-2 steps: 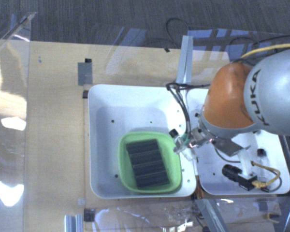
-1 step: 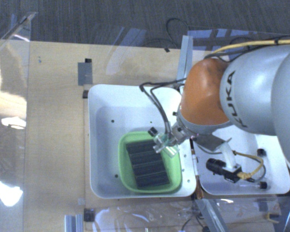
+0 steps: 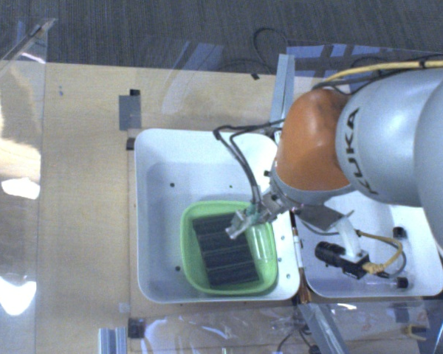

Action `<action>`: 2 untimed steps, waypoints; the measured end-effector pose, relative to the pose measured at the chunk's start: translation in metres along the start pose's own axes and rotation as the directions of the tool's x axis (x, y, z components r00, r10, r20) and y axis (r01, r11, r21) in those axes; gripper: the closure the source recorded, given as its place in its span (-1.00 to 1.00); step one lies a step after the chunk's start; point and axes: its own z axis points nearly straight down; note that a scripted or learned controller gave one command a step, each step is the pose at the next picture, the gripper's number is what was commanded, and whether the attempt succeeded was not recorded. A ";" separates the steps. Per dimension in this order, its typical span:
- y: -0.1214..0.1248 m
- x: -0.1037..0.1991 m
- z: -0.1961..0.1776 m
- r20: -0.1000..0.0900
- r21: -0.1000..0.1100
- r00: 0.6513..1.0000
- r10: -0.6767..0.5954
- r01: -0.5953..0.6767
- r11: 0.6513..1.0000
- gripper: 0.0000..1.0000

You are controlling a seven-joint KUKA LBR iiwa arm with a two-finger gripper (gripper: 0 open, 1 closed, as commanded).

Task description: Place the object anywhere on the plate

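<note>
The grey arm (image 3: 399, 139) fills the right side of the frame. The only writing that can be read is the brand name "KUKA", in dark letters running down its housing just right of the orange band (image 3: 310, 150). No label can be made out on anything else.

The gripper (image 3: 242, 223) sits at the centre of the frame, over the upper right part of a green plate (image 3: 188, 249). It is small and partly hidden by the wrist, so I cannot tell whether it is open or closed, or whether it has hold of anything.

The plate lies in the lower right part of the left bin (image 3: 155, 220). A dark ribbed slab (image 3: 223, 253) lies flat on the plate, covering most of its middle, with its upper right corner right at the gripper. The right bin (image 3: 421, 271) lies under the arm at the lower right. Both bins rest on a pale wooden bench (image 3: 66, 198).
</note>
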 end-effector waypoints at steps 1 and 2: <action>-0.015 -0.046 0.000 0.002 0.000 1.000 -0.032 0.032 1.000 -1.00; 0.055 -0.099 0.000 0.002 -0.001 0.999 -0.038 0.038 0.999 -1.00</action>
